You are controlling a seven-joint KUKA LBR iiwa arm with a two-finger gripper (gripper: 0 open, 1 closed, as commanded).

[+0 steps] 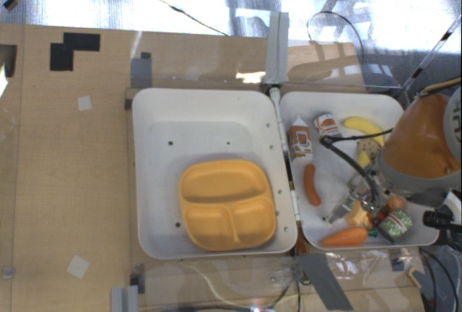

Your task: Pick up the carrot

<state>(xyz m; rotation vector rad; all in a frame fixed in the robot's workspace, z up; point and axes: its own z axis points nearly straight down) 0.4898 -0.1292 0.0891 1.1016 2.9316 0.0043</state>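
— Two white bins sit side by side on the desk [72,180], and nearest us, along the front wall of the right bin [328,97], lies the carrot [345,237], flat, with its thin tip pointing left.

— Just behind it we see the claw [354,202], low in the bin among the clutter. Can we tell how its fingers stand?

— We cannot; the metal parts blur into the toys around them. We see nothing of the carrot between them, so we judge the pick not yet made.

— What could go wrong from here?

— We think crowding is the risk. A yellow block [357,215] and a green can [396,223] sit just beside the carrot, so a descent slightly off could close on one of those instead. The carrot also hugs the front wall, which could block one finger or let the carrot roll aside.

— Let us count, going back. One carrot, one yellow block, one green can, then one sausage [312,185] lying lengthwise left of the claw.

— Farther back, one brown bottle [299,141] against the divider, one small red-and-white can [327,124], and one banana [363,127] near the far wall.

— In the left bin [159,123], one yellow divided plate [227,204], with three compartments holding nothing.

— And one grey arm with its orange band [422,141] reaching in from the right.
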